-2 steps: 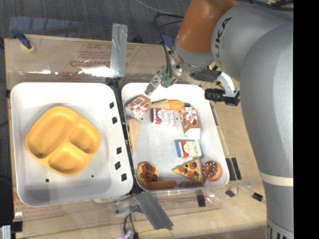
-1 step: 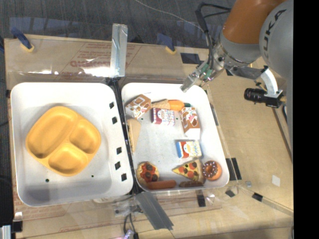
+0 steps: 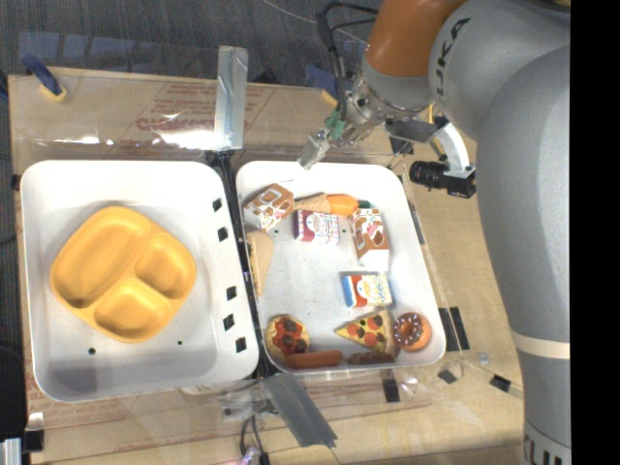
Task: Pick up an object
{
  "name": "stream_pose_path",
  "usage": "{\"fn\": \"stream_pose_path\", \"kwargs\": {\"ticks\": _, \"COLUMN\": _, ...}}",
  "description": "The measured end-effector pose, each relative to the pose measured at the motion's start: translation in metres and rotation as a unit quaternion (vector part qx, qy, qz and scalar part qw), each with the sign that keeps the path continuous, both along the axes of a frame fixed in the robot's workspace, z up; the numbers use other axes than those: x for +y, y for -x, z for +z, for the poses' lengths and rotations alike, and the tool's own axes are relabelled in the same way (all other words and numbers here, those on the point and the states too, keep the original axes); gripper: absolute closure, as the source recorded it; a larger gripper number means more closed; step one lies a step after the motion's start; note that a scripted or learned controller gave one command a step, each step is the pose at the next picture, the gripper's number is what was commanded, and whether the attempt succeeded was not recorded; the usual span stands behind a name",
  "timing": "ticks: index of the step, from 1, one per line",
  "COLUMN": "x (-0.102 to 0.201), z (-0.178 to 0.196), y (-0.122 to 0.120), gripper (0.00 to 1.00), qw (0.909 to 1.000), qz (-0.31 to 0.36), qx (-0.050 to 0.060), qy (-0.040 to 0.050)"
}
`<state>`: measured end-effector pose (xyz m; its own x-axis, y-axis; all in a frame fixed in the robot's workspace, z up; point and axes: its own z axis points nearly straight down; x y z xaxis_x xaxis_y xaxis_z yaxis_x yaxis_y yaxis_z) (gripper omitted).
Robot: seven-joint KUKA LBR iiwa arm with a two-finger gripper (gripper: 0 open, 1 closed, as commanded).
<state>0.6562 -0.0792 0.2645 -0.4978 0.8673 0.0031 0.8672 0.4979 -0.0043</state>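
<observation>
gripper: (image 3: pixel 317 150) hangs over the far rim of the right bin (image 3: pixel 426 289), at the bin's 11 o'clock corner. Nothing between the fingers. Can't tell whether they are open or closed; tip too small and blurred.
arm: (image 3: pixel 484 56) grey, orange band above the wrist, comes in from 3 o'clock and fills the right side.
targets: all in the right bin, toy food. Any would serve; none is picked yet.
nearest: house box (image 3: pixel 270 206), at 7 o'clock from the gripper, close. My pick for the next move: short drop down and slightly left.
next nearest: carton (image 3: pixel 321 227) at 6 o'clock from the gripper; carrot (image 3: pixel 339 203) at 5 o'clock, long axis running 9 to 3.
mid bin: brown box (image 3: pixel 369 232) at 5 o'clock, long axis roughly 12 to 6; milk box (image 3: pixel 365 288) below it, further off.
near rim: round pizza (image 3: pixel 288 333), sausage (image 3: pixel 308 359) lying 9 to 3, pizza slice (image 3: pixel 366 330), donut (image 3: pixel 411 330). All well apart from the gripper, at 6 to 5 o'clock.
left bin: (image 3: pixel 39 289) holds a yellow tray (image 3: pixel 123 272), three compartments. At 8 o'clock, well apart.
risk: far-row items sit touching or nearly so; a descent on the house box could clip the carton.
writing: "KUKA" partly readable on the arm. Faint red print on the bench sheet behind the bins, illegible. Pack labels too small to read.
</observation>
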Motion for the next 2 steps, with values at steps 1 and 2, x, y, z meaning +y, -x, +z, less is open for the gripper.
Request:
{"fn": "stream_pose_path", "kwargs": {"ticks": 1, "x": -0.054, "z": 0.043, "y": -0.001, "gripper": 1.0, "qw": 0.9918, "qz": -0.128, "qx": -0.003, "qy": 0.0016}}
{"fn": "stream_pose_path", "kwargs": {"ticks": 2, "x": -0.008, "z": 0.036, "y": 0.108, "gripper": 1.0, "qw": 0.9788, "qz": -0.205, "qx": -0.002, "qy": 0.001}}
